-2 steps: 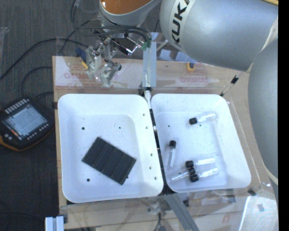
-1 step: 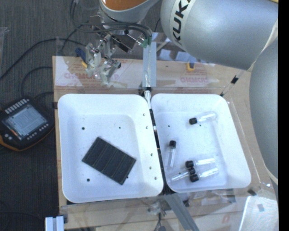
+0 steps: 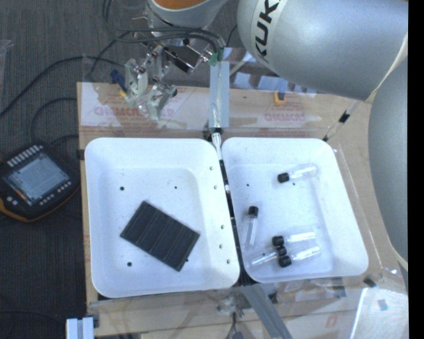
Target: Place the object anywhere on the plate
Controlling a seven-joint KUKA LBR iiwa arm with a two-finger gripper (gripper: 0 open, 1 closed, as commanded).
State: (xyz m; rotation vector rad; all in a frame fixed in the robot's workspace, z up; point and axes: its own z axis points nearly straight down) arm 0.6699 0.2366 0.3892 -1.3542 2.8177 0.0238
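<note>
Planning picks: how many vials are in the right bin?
5. One vial near the far right corner, one by the left wall, and three clustered near the front. None looks hidden.

The grey arm [image 3: 324,40] entered from the upper right, its orange band [image 3: 175,5] at the top edge. The pincer [image 3: 149,83] hung beyond the left bin's [image 3: 99,198] far rim, raised clear, nothing visible between its fingers.

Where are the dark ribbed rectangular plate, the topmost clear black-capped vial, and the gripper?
dark ribbed rectangular plate [image 3: 159,236], camera view, middle of its top face
topmost clear black-capped vial [image 3: 297,175], camera view, its clear body
gripper [image 3: 150,89], camera view, between its fingertips
</note>
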